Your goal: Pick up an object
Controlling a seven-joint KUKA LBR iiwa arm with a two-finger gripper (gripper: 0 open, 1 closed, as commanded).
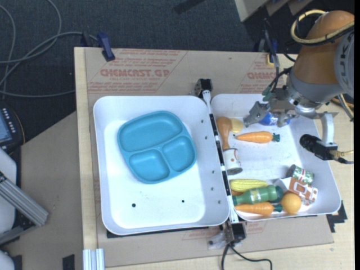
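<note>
Two smooth, faintly glossy white plastic bins (112,207) rest on a matt brown printed cardboard sheet (140,69), the left one bearing a satiny blue plastic divided tray (156,146), with dark rough carpet (45,10) at upper left.

arm (315,66) over right bin (332,176) far end | gripper (269,114) just above carrot (254,138) | near end: corn (248,184), green bottle (257,196), second carrot (253,208), orange (291,202) | left bin (107,151): blue tray (156,146)
</note>
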